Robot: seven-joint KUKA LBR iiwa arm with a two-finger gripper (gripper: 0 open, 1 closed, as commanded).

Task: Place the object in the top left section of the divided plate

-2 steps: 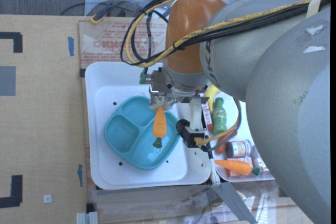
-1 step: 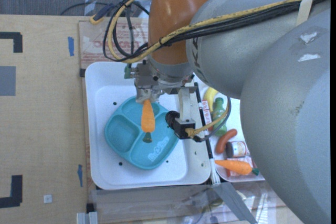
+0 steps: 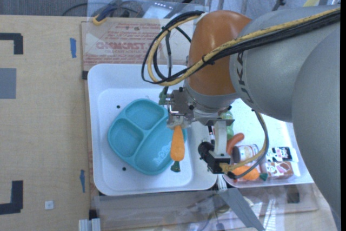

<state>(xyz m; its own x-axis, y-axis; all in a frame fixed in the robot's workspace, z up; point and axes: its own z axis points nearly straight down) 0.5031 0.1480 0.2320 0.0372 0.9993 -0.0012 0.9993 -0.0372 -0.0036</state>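
One carrot (image 3: 177, 146), upright, green end down

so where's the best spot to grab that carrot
Probably mid-body, from above. The carrot lies lengthwise at the right edge of the blue divided plate, green end toward the bin's near wall, so the fingers should close across its narrow width.

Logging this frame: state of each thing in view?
Carrot: hanging upright below the wrist, over the plate's right edge.
Divided plate: in the left bin, nothing lying in its sections.
Left bin: holds the plate.
Right bin: holds several small items.
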